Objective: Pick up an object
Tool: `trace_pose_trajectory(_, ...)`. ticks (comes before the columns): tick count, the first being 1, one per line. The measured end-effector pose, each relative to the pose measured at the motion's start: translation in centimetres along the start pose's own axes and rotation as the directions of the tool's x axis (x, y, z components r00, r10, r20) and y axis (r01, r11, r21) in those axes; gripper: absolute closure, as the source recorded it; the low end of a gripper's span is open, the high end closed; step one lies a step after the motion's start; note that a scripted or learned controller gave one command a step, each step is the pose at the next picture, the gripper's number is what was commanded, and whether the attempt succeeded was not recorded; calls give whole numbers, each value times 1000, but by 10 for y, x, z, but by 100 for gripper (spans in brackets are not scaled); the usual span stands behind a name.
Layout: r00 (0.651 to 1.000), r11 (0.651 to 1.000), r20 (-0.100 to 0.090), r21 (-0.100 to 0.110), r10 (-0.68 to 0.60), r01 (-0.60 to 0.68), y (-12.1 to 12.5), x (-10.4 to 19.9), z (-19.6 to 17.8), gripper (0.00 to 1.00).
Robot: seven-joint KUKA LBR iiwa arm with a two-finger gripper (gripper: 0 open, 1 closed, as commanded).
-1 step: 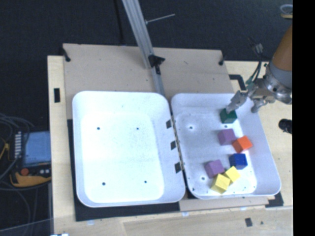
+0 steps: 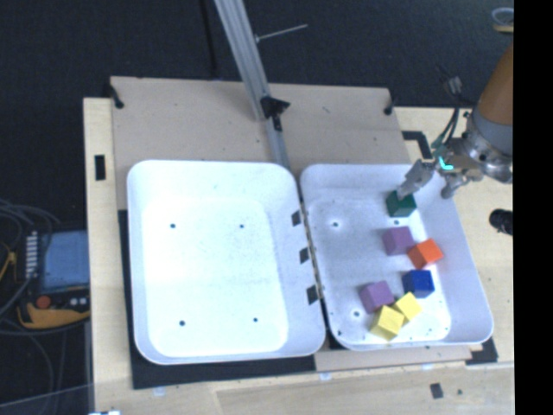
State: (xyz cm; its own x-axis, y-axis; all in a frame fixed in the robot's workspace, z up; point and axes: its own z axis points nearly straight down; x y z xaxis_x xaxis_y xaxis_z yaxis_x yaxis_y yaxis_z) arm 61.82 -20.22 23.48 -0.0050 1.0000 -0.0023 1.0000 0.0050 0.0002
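Purple blocks number two, yellow two, with one orange, one blue, one green; claw (image 2: 413, 182) grip unclear.

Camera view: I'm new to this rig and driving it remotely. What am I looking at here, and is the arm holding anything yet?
One fixed camera looks down at a slant on a bench with two shallow white bins. The robot arm, grey and orange, reaches in from the right. Its gripper is at the green block near the top of the right bin; whether it grips the block is unclear. Also there: two purple blocks, an orange block, a blue block and two yellow blocks. The left bin sits alongside.
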Motion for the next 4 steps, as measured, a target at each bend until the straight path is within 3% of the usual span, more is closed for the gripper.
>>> trace_pose_trajectory(2, 1000, 1000, -1, 2, 5, -5, 2, -3, 109, 0)
trace_pose_trajectory(3, 1000, 1000, 0, -1, 5, -5, 3, -4, 138, 0)
trace_pose_trajectory(4, 1000, 1000, 2, -6, 6, -6, 4, -5, 125, 100)
